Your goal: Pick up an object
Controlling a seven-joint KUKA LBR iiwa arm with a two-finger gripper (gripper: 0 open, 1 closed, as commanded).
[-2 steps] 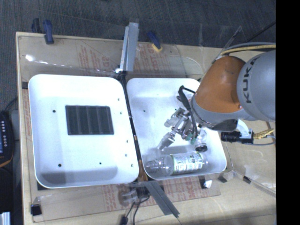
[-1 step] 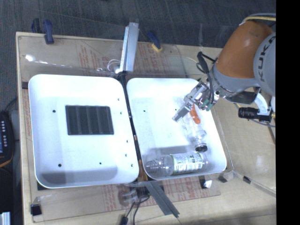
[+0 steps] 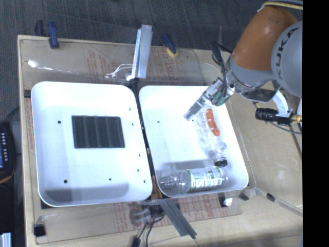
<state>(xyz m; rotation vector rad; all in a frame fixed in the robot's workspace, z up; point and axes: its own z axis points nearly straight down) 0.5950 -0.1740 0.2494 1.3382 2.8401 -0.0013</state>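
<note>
In the right bin [image 3: 164,138] lie two clear plastic bottles. One bottle with an orange piece inside [image 3: 211,131] lies lengthwise along the bin's right side, its dark cap toward the front. A second bottle with a green and white label [image 3: 193,179] lies across the front wall. My gripper [image 3: 196,110] hangs over the back right of this bin, just above the upper end of the orange-marked bottle, pointing down and to the left. Nothing is visibly held in it.
The left bin [image 3: 51,107] holds a flat dark grey ridged rectangle [image 3: 97,131] near its middle. A metal bar [image 3: 142,51] stands behind the divider between the bins. Blue clamps [image 3: 52,34] sit on the bench's back edge. A black cable fitting [image 3: 271,115] juts from the arm at right.
</note>
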